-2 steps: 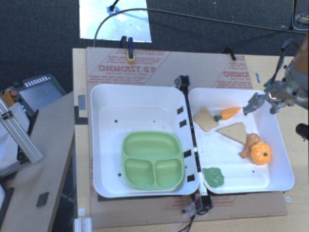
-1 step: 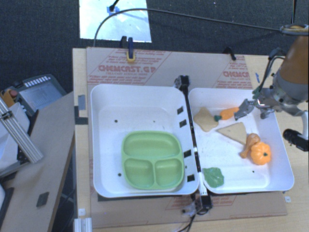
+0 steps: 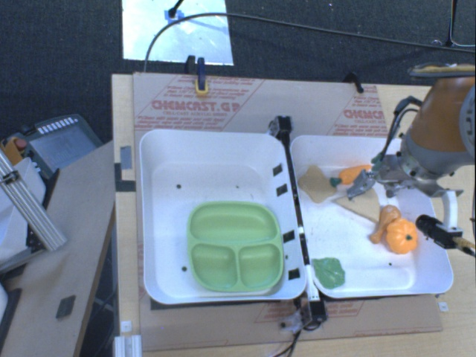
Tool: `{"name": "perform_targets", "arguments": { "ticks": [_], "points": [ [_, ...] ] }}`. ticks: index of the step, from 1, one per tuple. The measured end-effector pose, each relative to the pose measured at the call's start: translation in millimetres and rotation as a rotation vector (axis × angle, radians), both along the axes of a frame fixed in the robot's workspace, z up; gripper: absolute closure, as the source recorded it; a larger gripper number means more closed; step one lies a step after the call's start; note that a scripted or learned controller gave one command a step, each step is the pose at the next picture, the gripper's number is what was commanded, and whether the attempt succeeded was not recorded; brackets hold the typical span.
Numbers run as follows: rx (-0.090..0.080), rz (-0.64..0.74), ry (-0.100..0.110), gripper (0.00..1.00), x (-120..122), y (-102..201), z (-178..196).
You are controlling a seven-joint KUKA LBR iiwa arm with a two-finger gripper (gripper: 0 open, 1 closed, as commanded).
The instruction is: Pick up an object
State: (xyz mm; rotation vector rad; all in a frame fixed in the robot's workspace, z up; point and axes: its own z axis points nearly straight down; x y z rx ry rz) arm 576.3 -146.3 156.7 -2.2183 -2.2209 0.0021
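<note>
Camera view: the arm reaches in from the right w/ the gripper (image 3: 366, 184) low over the right bin (image 3: 428, 285), prob. lining up on the loose items there; can't tell how its tips are set, and nothing shows caught in them. Taking the orange pumpkin (image 3: 402, 236) as landmark: an orange piece (image 3: 352, 175) and tan flat piece (image 3: 315, 184) lie up-left of it by the gripper, a green lump (image 3: 328, 272) down-left; the left bin (image 3: 160, 229), further left, holds a green divided plate (image 3: 235, 245).

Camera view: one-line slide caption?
KUKA arm's hand low over the right bin near an orange carrot toy and pumpkin; green divided tray in the left bin.
</note>
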Motion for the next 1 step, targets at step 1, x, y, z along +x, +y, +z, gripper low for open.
{"name": "perform_targets", "arguments": {
  "ticks": [1],
  "points": [
    [0.000,0.000,0.000,0.00,-10.2,1.0,-51.1]
  ]
}}
